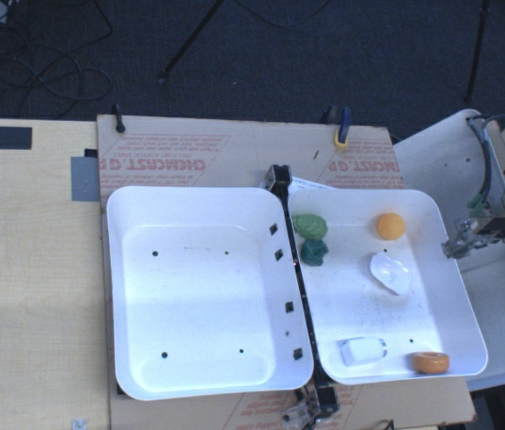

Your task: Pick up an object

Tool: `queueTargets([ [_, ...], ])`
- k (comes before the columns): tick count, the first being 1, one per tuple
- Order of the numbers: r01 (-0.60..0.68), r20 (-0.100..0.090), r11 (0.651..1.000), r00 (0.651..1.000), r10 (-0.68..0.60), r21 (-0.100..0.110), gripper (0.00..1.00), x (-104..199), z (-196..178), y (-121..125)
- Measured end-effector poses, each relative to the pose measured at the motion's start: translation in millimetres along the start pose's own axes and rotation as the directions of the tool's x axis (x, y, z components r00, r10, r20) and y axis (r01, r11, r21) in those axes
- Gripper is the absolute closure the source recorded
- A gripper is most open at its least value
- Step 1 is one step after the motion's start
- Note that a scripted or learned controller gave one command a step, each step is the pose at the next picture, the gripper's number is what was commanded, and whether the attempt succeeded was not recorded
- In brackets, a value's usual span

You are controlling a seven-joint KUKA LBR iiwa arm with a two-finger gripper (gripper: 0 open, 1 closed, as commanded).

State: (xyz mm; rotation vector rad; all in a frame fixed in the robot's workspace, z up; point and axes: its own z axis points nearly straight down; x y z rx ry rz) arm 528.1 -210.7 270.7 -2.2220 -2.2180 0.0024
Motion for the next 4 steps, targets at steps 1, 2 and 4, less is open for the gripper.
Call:
queueTargets([
  [1, 0.002, -0.002, 1.0, 1.0, -0.002, 0.004, 1.0, -2, 57, 14],
  [2, 0.006, -0.002, 1.0, 1.0, -0.006, 0.003, 1.0, -1, 95, 29],
  [4, 0.003, 0.0, 1.0, 1.0, -0.003, -0.001, 0.0, -3, 112, 42],
])
